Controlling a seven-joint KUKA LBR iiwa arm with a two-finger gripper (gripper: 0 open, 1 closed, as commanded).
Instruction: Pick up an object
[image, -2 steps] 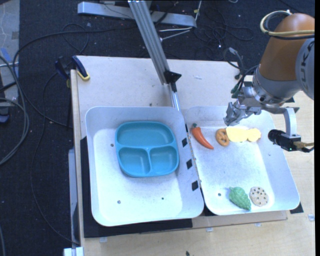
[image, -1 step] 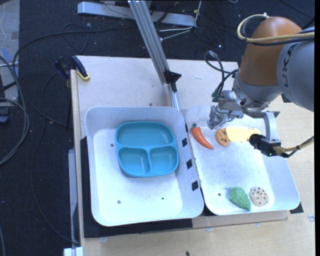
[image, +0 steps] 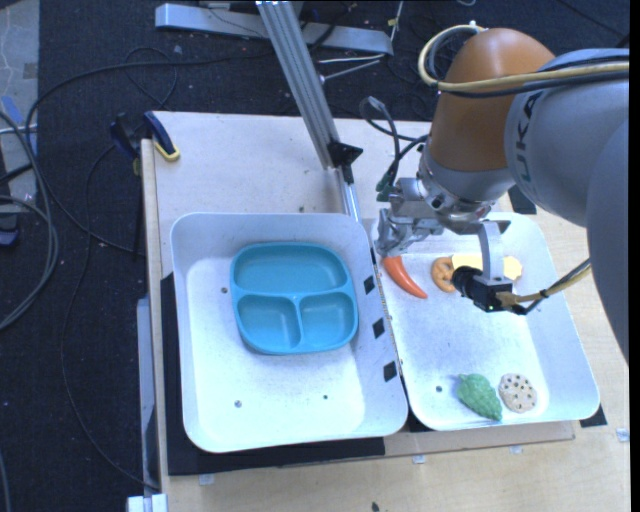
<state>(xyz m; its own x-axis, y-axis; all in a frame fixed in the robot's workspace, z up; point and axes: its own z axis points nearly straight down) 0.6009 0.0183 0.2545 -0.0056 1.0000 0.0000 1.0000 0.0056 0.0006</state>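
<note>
Two white bins side by side on the bench. Left bin (image: 200, 400) carries a blue divided tray (image: 295, 298) with three compartments, set toward the bin's far half.

Right bin (image: 560, 350) holds the loose items. An orange-red carrot-shaped piece (image: 406, 277) lies near the bin's left wall at the far end, tilted, its thin end pointing toward the far left. Just to its right sits a small orange round piece (image: 443, 272), and beside that a yellow piece (image: 508, 267) partly covered by a black fitting on the arm (its shape is hard to read). Along the near edge: a green leafy-looking piece (image: 480, 395) and a round speckled cookie (image: 517, 392), touching or nearly so.

The arm (image: 560, 130) comes in from the right, orange band over the far part of the right bin. The gripper (image: 398, 238) hangs low at the bin's far-left corner, directly above the thick end of the carrot-shaped piece. Whether the pincer is apart or together — cannot tell; metal parts overlap there. No item is visibly gripped.

A blue-and-yellow clamp (image: 160, 135) sits at the bench's far-left corner. A slanted metal pole (image: 305, 80) crosses behind the bins.
</note>
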